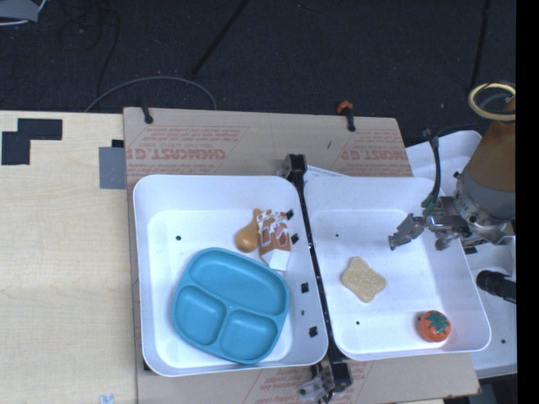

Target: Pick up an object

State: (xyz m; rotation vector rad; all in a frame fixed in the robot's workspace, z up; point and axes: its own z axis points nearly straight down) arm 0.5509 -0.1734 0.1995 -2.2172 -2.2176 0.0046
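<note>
In the right bin (pixel 396 348) a beige, toast-shaped piece (pixel 363 279) lies near the middle. A small orange-red tomato-like ball with a green top (pixel 434 326) sits in the near right corner. My gripper (pixel 424 236) hangs over the right bin's far right part, above and to the right of the toast piece. Its two dark fingers (pixel 404 232) are spread apart with nothing between them. The left bin (pixel 156 225) holds a blue divided plate (pixel 229 304) and a brown-and-white toy (pixel 271 230) with an orange lump (pixel 247 239) beside it.
A black divider (pixel 307 251) runs between the two bins. Both bins rest on a cardboard sheet (pixel 219 146). A light wooden table top (pixel 59 259) spreads to the left. A black cable (pixel 435 171) drops along the arm.
</note>
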